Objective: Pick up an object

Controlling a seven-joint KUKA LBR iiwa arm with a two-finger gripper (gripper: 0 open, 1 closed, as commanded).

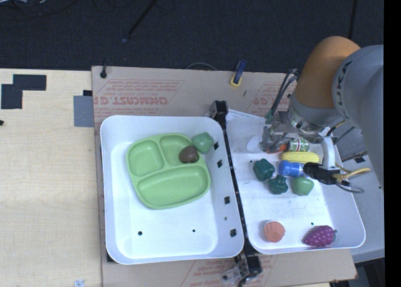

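My gripper hangs low over the far part of the right bin, just left of a yellow object. In front of it lie a blue object, two dark green pieces and a lighter green piece. A pink-orange round object and a purple bunch of grapes rest near the bin's front edge. Nothing can be seen held in the gripper.
The left bin holds a green divided plate with a brown ball in its top right compartment and a pale green piece at its corner. A black divider separates the bins. The arm covers the right bin's far right.
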